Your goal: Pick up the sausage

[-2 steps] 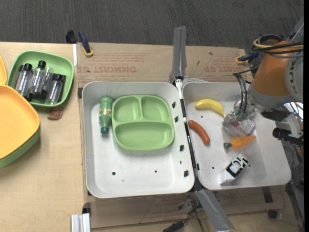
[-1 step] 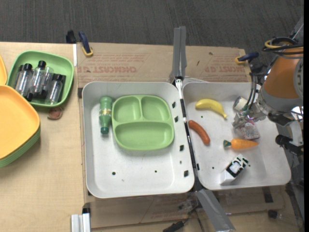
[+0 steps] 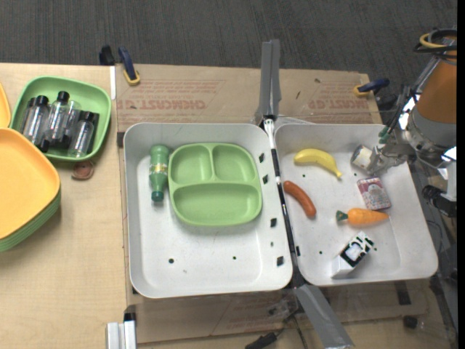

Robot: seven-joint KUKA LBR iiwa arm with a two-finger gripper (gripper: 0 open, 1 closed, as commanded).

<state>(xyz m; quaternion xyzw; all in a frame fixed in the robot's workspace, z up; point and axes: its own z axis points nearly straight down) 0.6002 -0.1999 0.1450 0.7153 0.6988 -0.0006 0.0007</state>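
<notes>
Two shallow white bins sit side by side across the middle of the frame: the left bin (image 3: 145,267) and the right bin (image 3: 407,264). The grey arm with its orange band (image 3: 439,97) comes in at the upper right, and its gripper (image 3: 381,155) hangs over the upper right corner of the right bin. Whether the jaws are apart or together cannot be told, as the tip is small and blurred against a crumpled silver object (image 3: 361,156) just beside it.

The one sausage (image 3: 299,198), reddish-orange, lies at a slant near the left wall of the right bin, well apart from the gripper, to its lower left, and nothing holds it.

At the far left edge of the frame is one stack of orange plates (image 3: 25,195), and above it one green tray (image 3: 58,93) holding several small dark-capped bottles (image 3: 62,118), too crowded to count surely. In the left bin lies one green divided plate (image 3: 215,182) with three compartments, and just left of it one green bottle (image 3: 158,171).

The right bin also holds one yellow banana (image 3: 318,160) above the sausage, one carrot (image 3: 365,217) to the sausage's right, one pink packet (image 3: 372,193) just above the carrot, and one small black-and-white object (image 3: 357,251) toward the lower right.
</notes>
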